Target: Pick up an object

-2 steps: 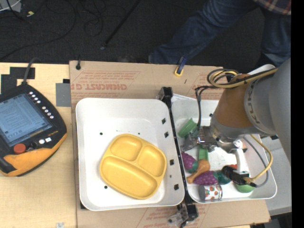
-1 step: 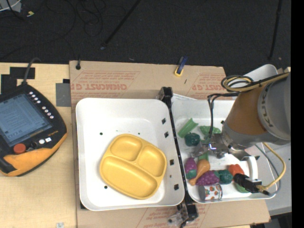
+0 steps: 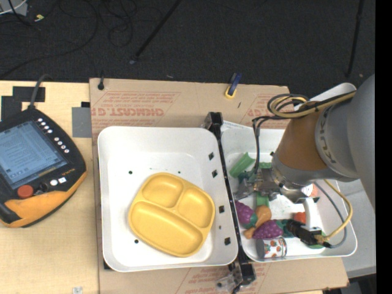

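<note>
Small plastic toys [image 3: 264, 220] lie heaped in the right bin [image 3: 343, 250], crowded to its near rim. The pincer [image 3: 260, 185] hangs over them; its state cannot be told. A smooth yellow tray [image 3: 171, 213] occupies the left bin [image 3: 122, 152].

1 fixed camera above bench [image 3: 49, 256], slanted down on 2 bins [image 3: 116, 146].

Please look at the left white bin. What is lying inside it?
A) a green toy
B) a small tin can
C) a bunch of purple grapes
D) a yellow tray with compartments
D: the yellow tray, divided into three compartments, lies in the left bin, while the tin can, the purple grapes and the green toy are in the right bin.
</note>
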Robot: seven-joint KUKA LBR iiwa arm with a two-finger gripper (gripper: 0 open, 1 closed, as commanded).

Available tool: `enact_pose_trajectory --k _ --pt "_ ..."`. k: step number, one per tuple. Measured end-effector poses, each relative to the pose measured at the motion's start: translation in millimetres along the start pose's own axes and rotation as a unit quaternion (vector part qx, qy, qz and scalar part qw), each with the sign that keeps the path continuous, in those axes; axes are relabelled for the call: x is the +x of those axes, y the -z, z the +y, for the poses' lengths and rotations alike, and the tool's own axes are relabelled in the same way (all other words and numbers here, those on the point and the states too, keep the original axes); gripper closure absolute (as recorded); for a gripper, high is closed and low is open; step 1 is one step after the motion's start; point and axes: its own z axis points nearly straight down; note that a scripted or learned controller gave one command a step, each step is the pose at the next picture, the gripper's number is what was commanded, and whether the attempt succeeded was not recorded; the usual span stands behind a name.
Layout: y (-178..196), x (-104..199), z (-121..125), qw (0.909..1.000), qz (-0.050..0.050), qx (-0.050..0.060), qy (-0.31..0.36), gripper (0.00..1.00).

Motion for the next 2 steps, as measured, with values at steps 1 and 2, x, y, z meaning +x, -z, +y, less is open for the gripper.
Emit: enact_pose_trajectory --k 1,2 --pt "105.3 36.8 -64.7 1.0000 0.001 -0.001 0.000 0.00" --pt "109.0 34.3 -63.7 1.0000 0.000 0.002 -0.002 1.00"
